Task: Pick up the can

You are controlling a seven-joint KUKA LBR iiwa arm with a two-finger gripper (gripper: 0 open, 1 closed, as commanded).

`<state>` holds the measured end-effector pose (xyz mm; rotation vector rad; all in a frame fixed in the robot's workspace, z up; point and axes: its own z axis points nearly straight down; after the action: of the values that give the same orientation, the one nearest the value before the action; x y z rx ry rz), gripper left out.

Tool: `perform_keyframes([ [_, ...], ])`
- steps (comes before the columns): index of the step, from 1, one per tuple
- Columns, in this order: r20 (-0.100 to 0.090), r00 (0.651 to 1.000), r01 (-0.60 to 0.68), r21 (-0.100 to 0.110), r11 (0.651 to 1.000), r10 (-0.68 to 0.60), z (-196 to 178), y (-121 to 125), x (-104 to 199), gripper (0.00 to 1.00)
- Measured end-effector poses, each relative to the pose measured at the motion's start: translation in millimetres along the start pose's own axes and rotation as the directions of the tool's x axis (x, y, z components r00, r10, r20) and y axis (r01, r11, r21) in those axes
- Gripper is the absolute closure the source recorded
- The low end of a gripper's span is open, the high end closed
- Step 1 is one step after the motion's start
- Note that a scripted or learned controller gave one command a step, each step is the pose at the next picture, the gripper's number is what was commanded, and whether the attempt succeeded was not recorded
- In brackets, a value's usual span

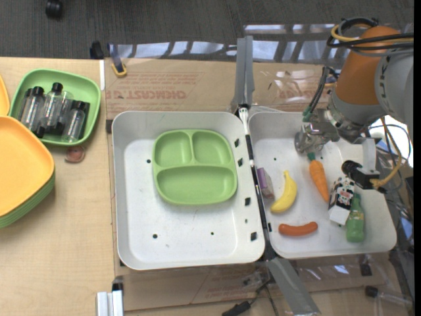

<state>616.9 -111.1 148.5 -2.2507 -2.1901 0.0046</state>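
Note:
A small grey and purple can-like object (265, 182) lies against the left wall of the right bin (377, 243), just left of the banana (285, 191). My gripper (308, 143) hangs over the back middle of that bin, just above the green-topped end of the carrot (319, 179). It is well to the right of the can and further back, with nothing seen in its grasp.
The right bin also holds a red sausage (298, 228), a black and white carton (342, 197) and a green bottle (355, 221). A green divided plate (195, 166) lies in the left bin (131, 242). A green tray of bottles (55, 106) and orange plates (21, 170) sit at left.

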Motion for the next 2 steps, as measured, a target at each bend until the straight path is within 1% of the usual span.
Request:
perform_keyframes([
  [1,-0.001,1.000,0.015,0.000,1.000,-0.015,-42,-26,36,1.00],
  [2,0.000,0.978,0.209,-0.002,0.978,-0.209,57,-27,-10,1.00],
])
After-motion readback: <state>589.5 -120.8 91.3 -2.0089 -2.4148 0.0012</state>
